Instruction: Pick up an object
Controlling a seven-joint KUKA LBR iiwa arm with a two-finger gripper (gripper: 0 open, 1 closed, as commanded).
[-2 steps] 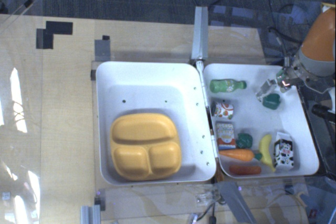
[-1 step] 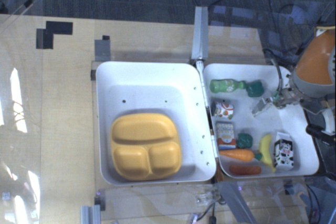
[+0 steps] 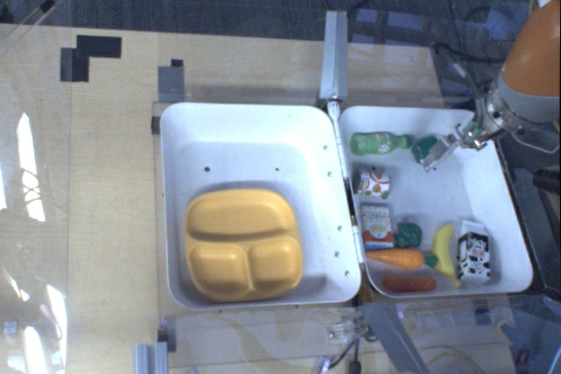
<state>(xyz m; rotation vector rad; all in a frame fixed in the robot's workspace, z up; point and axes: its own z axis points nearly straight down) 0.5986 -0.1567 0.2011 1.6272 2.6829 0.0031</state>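
Gripper (image 3: 436,155) hangs over the upper part of the right bin (image 3: 517,215), fingertips by a small dark green object (image 3: 425,148); contact unclear. I cannot tell its opening. Green bottle (image 3: 379,143) lies just left. Carrot (image 3: 396,258), banana (image 3: 444,248), carton (image 3: 474,251) sit along the near edge.

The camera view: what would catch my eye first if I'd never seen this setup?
Probably the big yellow divided tray lying in the left bin. Next, the clutter of small toy foods in the right bin: a green bottle, a carrot, a banana. Above them the gripper reaches in from the right.
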